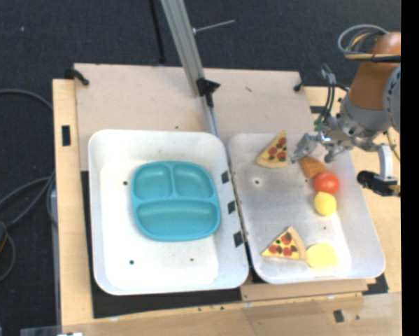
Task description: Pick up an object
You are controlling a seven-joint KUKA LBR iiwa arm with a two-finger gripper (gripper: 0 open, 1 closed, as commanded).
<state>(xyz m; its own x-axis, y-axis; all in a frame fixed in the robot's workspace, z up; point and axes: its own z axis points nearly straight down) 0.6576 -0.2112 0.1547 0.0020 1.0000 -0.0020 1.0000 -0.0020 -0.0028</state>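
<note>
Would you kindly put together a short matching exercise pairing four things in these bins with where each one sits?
Things:
1. teal divided plate
2. upper pizza slice
3. red ball
4. lower pizza slice

Places:
A. near the right bin's front edge, beside a yellow piece
B. middle of the left bin
C. just above the yellow ball
D. top of the right bin, left of the end effector

Pairs: 1-B, 2-D, 3-C, 4-A

arm (368, 93): reaching in from right | end effector (320, 145): lowered
</note>
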